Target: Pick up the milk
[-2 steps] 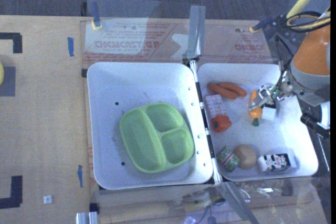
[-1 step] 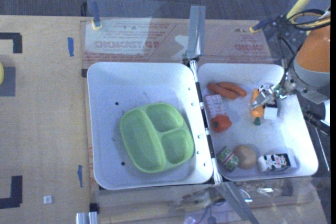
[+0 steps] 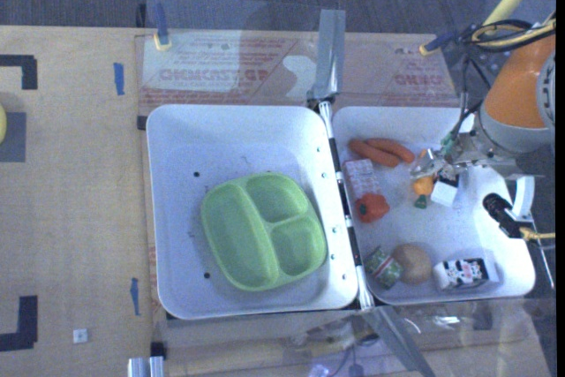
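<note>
The milk is a small white carton with black cow patches. It lies on its side in the front right corner of the right bin. My gripper hangs over the middle right of that bin, well behind the milk and apart from it. It sits just above a small orange carrot. The grey arm with its orange band comes in from the right.
Also in the right bin are a sausage, a clear packet, a red pepper, a green can and a brown potato just left of the milk. The left bin holds a green divided plate.
</note>
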You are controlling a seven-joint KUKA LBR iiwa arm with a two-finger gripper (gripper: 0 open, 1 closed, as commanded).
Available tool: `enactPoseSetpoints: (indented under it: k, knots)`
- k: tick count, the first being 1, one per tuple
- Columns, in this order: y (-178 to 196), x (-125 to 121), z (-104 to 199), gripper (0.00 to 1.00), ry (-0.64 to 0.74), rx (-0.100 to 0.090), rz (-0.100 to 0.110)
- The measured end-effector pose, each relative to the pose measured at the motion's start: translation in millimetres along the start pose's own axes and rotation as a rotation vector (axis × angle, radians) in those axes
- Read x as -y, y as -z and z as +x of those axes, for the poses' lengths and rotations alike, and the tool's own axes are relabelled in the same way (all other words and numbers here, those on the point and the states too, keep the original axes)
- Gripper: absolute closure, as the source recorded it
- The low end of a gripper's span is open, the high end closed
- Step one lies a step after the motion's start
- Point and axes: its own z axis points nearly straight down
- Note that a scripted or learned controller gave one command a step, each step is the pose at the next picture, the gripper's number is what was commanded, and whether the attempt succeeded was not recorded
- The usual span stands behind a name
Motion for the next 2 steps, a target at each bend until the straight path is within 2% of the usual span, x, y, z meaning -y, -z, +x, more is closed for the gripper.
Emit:
enactPoseSetpoints:
  k: [1,2]
  knots:
    - [15.7,-5.2,4.8,1.00,0.006,-0.006,-0.009]
    - [83.7,115.6,38.1,1.00,-0.106,-0.016,0.037]
